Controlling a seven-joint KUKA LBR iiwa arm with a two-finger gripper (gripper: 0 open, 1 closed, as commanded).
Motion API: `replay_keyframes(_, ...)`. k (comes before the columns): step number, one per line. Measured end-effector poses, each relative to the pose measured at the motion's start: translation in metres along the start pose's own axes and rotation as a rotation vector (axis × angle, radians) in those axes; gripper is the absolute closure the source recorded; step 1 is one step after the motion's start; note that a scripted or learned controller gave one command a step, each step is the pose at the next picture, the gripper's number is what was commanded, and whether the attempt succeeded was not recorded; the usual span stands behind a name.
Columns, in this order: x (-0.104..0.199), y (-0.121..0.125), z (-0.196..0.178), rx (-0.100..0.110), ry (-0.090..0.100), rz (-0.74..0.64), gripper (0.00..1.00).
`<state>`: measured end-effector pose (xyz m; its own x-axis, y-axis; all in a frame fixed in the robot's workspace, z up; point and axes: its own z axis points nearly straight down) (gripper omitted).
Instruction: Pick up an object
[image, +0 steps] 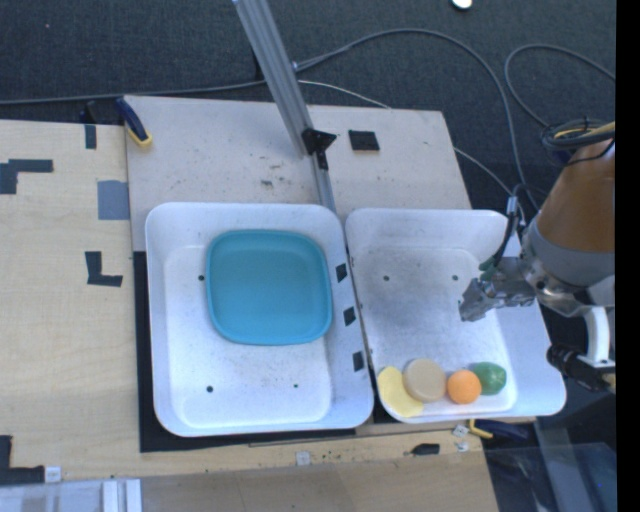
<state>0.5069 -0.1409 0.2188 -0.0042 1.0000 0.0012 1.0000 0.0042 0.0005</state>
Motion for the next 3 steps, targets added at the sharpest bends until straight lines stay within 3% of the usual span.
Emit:
replay_keyframes(2, 0.115, 0.011, -0.015, 0.001, 0.0, 0.0, 1.0)
replay_keyframes(3, 0.164, 0.015, -0.003, 0.002, -0.001, 0.001, 1.0)
